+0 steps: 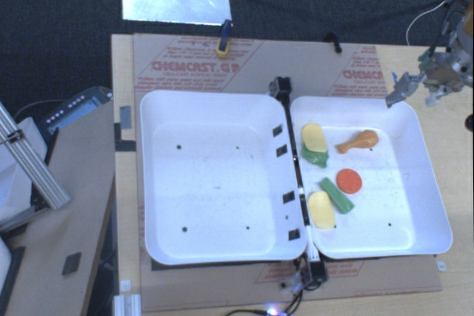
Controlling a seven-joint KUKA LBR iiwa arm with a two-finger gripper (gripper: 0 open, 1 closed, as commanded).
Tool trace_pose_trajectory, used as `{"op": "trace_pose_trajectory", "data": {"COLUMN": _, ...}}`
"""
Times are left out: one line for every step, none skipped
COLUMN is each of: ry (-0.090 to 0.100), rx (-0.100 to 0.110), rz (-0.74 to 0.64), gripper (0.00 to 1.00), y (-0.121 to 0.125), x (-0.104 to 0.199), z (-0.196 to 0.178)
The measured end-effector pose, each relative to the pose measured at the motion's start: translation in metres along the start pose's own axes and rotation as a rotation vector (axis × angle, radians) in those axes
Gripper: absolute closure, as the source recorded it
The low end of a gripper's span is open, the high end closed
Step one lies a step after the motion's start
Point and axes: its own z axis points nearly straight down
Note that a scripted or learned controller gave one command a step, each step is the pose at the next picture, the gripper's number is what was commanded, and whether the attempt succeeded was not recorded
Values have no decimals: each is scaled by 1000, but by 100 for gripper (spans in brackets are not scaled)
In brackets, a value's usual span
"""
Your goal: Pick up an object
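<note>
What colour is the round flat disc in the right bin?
Red-orange; the disc shows plainly in the camera view, beside the green stick.

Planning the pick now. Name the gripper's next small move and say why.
Probably move the two-finger gripper left and down, over the orange drumstick-shaped toy. The gripper hangs above the right white bin's upper right corner with nothing between its fingers, and that toy lies nearest, apart from the other pieces.
</note>
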Motion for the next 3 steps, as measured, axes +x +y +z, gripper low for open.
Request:
{"op": "trace_pose_trajectory", "data": {"ry": 6, "rx": 9, "rz": -8, "gripper": 0, "y": -4, "x": 87, "z": 127}}
{"op": "trace_pose_trajectory", "data": {"ry": 2, "rx": 10, "rz": 4, "gripper": 0, "y": -62, "x": 68, "z": 182}}
{"op": "trace_pose_trajectory", "data": {"ry": 0, "rx": 4, "rz": 3, "gripper": 0, "y": -80, "x": 56, "z": 182}}
